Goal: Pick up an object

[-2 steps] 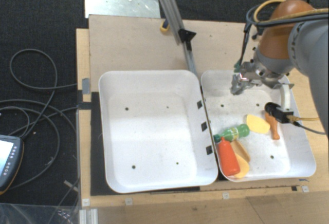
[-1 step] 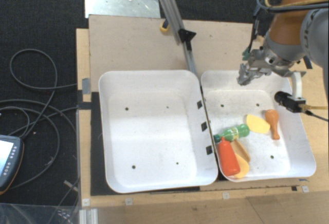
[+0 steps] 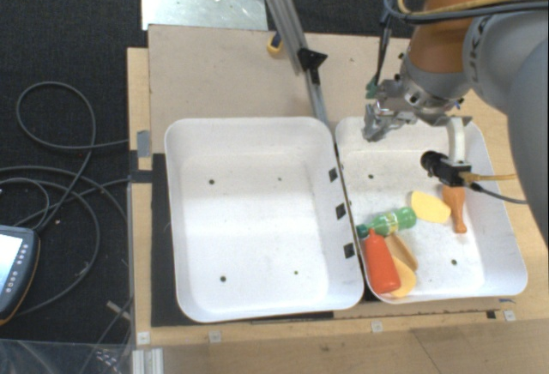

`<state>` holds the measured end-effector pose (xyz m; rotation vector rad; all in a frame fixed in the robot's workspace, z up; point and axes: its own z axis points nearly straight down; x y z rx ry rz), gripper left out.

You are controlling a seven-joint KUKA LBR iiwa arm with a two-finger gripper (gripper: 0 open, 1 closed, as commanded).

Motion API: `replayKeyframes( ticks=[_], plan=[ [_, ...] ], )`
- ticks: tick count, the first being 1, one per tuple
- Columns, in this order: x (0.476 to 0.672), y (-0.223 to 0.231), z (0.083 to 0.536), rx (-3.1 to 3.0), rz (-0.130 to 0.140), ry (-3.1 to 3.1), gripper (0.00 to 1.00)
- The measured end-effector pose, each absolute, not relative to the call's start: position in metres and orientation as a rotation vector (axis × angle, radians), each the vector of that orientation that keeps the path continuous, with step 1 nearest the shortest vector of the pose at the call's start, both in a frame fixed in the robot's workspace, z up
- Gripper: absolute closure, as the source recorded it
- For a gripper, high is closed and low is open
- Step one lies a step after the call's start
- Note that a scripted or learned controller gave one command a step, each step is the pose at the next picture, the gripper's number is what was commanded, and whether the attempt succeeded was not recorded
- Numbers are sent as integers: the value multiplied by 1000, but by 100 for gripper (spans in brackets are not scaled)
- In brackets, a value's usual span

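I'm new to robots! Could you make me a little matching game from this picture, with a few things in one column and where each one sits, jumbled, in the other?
Things:
1. gripper
2. green bottle
3. red toy
4. orange carrot

Places:
A. nearest the front rim of the right bin
B. above the right bin's far end
C. rightmost of the toys
D. directly left of the yellow piece

Pairs: 1-B, 2-D, 3-A, 4-C
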<state>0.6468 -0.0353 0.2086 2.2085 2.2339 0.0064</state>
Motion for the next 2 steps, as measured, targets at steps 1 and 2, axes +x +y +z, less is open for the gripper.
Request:
replayKeyframes(
  ticks=[1, 2],
  plan=[
    [646, 19, 204, 2211, 4, 2234, 100],
    [640, 76, 202, 2210, 5, 2234, 100]
  ],
)
